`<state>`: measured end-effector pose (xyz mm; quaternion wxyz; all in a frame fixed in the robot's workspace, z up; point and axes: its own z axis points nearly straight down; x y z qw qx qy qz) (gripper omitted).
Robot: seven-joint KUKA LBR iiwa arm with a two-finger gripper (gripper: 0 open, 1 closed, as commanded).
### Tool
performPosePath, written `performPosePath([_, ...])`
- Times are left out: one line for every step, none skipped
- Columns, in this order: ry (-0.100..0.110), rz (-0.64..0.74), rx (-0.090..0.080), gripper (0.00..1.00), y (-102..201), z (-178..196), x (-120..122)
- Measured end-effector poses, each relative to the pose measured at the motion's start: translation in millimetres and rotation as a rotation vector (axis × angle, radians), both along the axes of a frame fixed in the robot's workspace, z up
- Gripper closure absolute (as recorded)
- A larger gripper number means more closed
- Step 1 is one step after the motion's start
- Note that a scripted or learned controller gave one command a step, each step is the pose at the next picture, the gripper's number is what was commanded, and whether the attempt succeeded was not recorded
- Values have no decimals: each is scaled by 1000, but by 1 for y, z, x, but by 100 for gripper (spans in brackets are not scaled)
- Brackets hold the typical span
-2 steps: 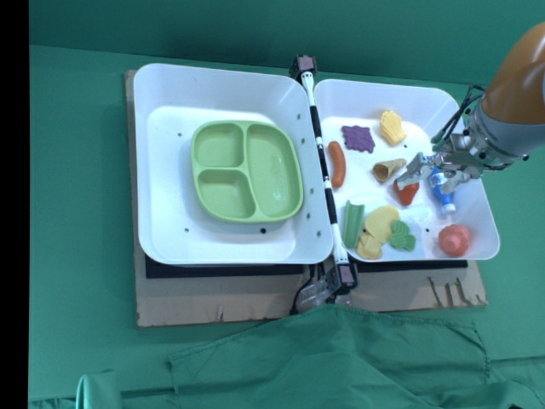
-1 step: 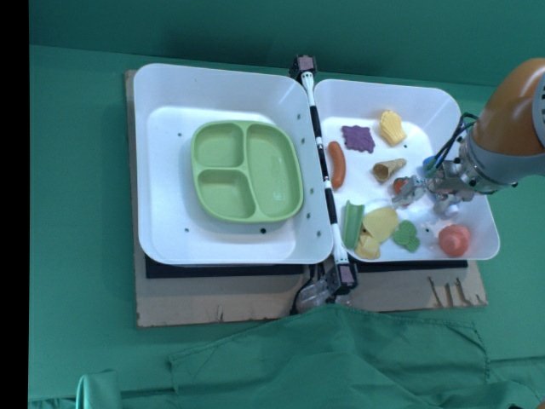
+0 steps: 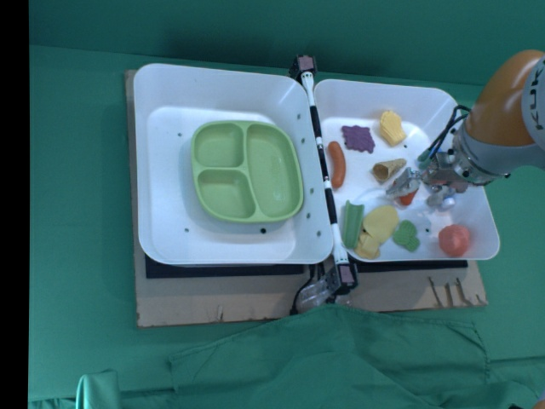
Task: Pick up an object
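A: Start with the biggest things. What sits where, taking the right bin as the landmark?

B: To its left lies the left bin, bearing a green divided plate. The arm reaches over the right bin's far right side, and the gripper hangs low near the bin's middle.

A: Are the jaws open?

B: I cannot tell; the fingers blur into the metal around them. A small red piece shows just under the tip, touching or nearly so, but I cannot see it held.

A: What else is inside the bin?

B: Toy foods: a sausage by its left wall, a red tomato at its near right corner, a yellow piece at the near side.

A: How would the red piece handle?

B: I judge it light, stiff plastic, smooth and apt to slip. Pinch it across the narrow middle.
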<state>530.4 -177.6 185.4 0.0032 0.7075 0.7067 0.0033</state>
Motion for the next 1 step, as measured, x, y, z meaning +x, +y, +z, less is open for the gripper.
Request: performPosePath([-15,-5,-8,100,-3,14,2])
